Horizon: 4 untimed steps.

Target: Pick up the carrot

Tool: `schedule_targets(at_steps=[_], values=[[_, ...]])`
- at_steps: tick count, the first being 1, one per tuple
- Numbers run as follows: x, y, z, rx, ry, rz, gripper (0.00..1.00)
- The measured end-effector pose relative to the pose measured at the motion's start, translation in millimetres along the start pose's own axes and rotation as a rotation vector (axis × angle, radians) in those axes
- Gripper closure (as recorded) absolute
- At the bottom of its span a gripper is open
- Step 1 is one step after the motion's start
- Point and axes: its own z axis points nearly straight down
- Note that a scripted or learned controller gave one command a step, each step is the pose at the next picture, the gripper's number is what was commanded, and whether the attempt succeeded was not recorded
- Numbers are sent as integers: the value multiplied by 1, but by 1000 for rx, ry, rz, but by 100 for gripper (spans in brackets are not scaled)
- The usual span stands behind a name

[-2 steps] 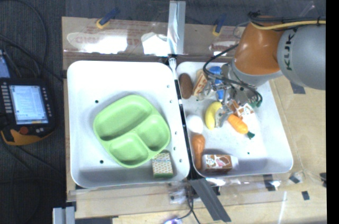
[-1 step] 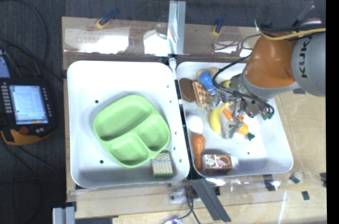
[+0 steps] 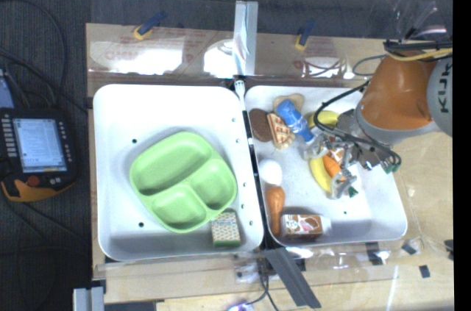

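Gripper (image 3: 340, 171) sits at 3 o'clock in the right bin (image 3: 383, 217), closed on the small carrot (image 3: 333, 165), which lies just beside a banana (image 3: 320, 173).

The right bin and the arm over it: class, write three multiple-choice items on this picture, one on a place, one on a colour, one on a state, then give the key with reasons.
1. Where does the green divided plate lie?
A. in the left bin
B. in the right bin
C. on the bench outside the bins

2. What colour is the egg near the divider?
A. blue
B. white
C. green

3. How does the carton at the right bin's front lie?
A. stacked on the plate
B. under the gripper
C. on the bin floor, apart from the gripper

Key: A, the plate sits on the left bin's floor; B, the egg is plain white; C, the carton rests beside the carrot, with the gripper farther back over the banana.
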Motion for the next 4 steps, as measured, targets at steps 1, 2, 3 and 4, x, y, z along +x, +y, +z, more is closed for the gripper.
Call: schedule_targets(at_steps=[1, 2, 3, 4], values=[[-2, 0, -10, 3, -4, 0, 100], [-68, 29, -78, -4, 5, -53, 100], [-42, -40, -121, -5, 7, -346, 100], [25, -32, -27, 13, -7, -370, 100]])
